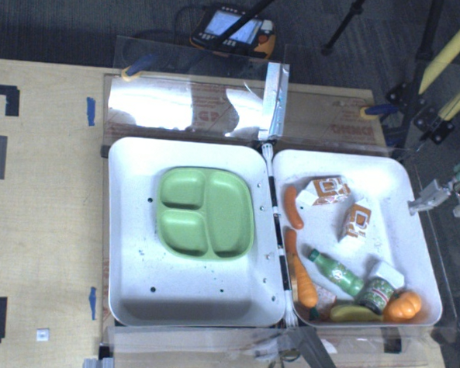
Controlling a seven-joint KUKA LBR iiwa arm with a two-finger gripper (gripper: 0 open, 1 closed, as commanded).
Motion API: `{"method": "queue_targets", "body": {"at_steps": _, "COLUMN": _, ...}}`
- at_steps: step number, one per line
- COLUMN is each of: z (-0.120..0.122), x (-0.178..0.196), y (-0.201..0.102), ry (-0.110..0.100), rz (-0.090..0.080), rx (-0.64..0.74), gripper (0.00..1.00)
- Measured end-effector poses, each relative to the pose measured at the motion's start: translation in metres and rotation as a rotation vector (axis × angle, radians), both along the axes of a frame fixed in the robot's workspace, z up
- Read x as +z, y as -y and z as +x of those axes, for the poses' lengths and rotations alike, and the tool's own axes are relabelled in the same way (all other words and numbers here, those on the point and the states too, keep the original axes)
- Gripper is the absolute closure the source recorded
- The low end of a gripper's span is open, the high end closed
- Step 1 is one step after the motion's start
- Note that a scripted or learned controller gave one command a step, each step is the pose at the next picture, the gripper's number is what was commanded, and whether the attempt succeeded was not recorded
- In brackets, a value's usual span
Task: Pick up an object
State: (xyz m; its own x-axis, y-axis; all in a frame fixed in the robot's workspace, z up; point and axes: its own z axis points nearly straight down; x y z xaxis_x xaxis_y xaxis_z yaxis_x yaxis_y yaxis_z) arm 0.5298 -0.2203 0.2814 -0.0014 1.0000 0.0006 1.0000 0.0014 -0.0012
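The right bin [394,175] holds several objects. An orange-red sausage [293,206] lies at its left side, with a carrot [301,274] below it. Two small white-and-brown cartons [328,190] [357,220] sit in the upper middle. A green bottle [338,273] lies slantwise, its base by a dark green can [378,294]. A banana [352,311] and an orange fruit [403,306] rest at the front edge. My gripper [433,196] hangs at the view's right edge, just outside the right bin's rim, with nothing seen in it.
The left bin [131,274] holds a green divided plate [206,212]. A clear plastic panel [188,99] stands behind the bins. A handheld controller [233,30] lies on the floor beyond. Tripod legs and yellow poles stand at the upper right.
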Motion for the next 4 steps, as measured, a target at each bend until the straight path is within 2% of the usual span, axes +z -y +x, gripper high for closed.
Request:
{"method": "queue_targets", "body": {"at_steps": 1, "z": 0.043, "x": -0.138, "y": -0.025, "ry": 0.001, "rz": 0.0, "rx": 0.206, "gripper": 0.0}}
{"method": "queue_targets", "body": {"at_steps": 2, "z": 0.061, "x": -0.188, "y": -0.084, "ry": 0.007, "rz": -0.004, "rx": 0.182, "gripper": 0.0}}
{"method": "queue_targets", "body": {"at_steps": 3, "z": 0.062, "x": -0.176, "y": -0.083, "ry": 0.013, "rz": -0.007, "rx": 0.18, "gripper": 1.0}}
{"method": "queue_targets", "body": {"at_steps": 4, "z": 0.016, "x": -0.068, "y": -0.162, "ry": 0.001, "rz": -0.001, "rx": 0.224, "gripper": 1.0}}
